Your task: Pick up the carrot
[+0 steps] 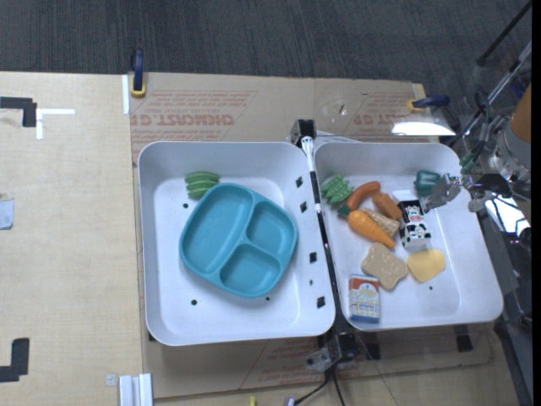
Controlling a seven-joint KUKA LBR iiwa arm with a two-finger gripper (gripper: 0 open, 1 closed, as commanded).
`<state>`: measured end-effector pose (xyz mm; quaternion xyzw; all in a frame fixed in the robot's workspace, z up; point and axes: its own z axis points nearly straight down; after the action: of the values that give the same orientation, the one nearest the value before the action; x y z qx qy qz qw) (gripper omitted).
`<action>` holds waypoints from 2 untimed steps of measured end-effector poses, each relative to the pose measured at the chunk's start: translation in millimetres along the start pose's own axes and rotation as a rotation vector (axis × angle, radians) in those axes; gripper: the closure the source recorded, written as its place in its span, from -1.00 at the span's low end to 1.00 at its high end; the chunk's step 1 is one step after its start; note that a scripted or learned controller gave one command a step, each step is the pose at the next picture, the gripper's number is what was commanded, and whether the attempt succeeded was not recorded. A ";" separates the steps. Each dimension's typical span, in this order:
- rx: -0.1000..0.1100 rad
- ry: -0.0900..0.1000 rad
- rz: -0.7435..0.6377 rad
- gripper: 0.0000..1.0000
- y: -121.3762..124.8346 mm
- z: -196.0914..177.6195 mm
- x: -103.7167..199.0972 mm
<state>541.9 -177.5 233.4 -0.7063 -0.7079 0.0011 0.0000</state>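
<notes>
Where two shallow white bins sit side by side on a pale worktop (pixel 68 252), the left bin (pixel 156 252) holds a blue divided plate (pixel 238 239) tilted across its middle, with a small green vegetable piece (pixel 202 183) just beside the plate's upper left edge. Toy foods are heaped in the right bin (pixel 473 286). The carrot (pixel 372 226), orange with a green leafy top (pixel 336 190), lies at a slant near that bin's left wall. An orange sausage-shaped piece (pixel 363 194) lies just above it. A slice of bread (pixel 385 267) and a yellow piece (pixel 425 265) sit below the carrot, and a small carton (pixel 364 299) lies near the bin's lower edge. A black and white milk carton (pixel 413 224) stands to the carrot's right. The end effector (pixel 441 193) hangs over the bin's upper right part, beside a green pepper (pixel 427 179), well apart from the carrot. Whether its grip is spread or closed cannot be made out.
</notes>
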 end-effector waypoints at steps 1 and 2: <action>-0.030 -0.010 0.113 -1.00 -10.4 119.6 34.7; -0.004 0.001 0.093 -1.00 -39.0 140.4 67.7</action>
<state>502.6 -110.0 93.0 -0.7384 -0.6743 -0.0010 -0.0011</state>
